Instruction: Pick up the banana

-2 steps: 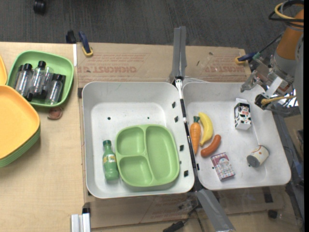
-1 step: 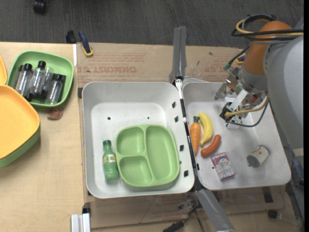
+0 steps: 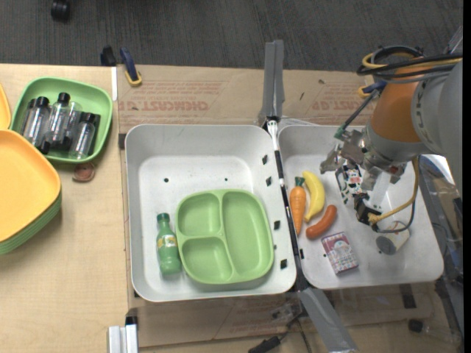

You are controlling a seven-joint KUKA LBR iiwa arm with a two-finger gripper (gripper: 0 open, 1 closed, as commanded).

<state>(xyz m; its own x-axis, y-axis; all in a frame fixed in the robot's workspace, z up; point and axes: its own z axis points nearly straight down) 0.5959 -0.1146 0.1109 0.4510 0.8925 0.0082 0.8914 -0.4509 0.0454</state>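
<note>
Currently the banana is lying in the right bin, close to the divider between the two bins. Its long axis is running roughly top to bottom in the camera view, curving slightly. A carrot is lying just beside it on the left, and a red sausage is touching or nearly touching its lower end. The jaws are hanging to the right of the banana, near it but apart from it, and nothing is sitting between them. Cables and fittings are obscuring the tips, so whether they are spread or pressed together cannot be determined. The coming move is judged to require a short leftward shift, with the jaws closing across the banana's narrow width.
</note>
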